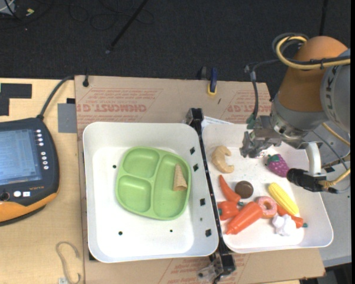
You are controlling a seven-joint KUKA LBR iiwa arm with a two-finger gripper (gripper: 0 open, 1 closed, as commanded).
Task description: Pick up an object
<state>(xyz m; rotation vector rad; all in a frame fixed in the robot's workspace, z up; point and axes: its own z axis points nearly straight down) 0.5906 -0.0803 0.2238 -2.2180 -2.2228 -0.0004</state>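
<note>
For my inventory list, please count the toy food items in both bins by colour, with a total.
Tan: 2, the croissant and the cone
Orange or red: 3, including the carrot and pepper
Purple: 1, grapes
Brown: 1, ball
Yellow: 1, corn
Pink: 1, donut
White: 1, small piece
Total: 10

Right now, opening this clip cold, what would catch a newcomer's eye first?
Probably the bright green divided plate in the left bin, with a small cone-shaped piece lying in its right section. Next, the heap of toy food in the right bin: orange carrot, yellow corn, pink donut, purple grapes. The tool hangs over that bin's upper part, near the croissant.
</note>
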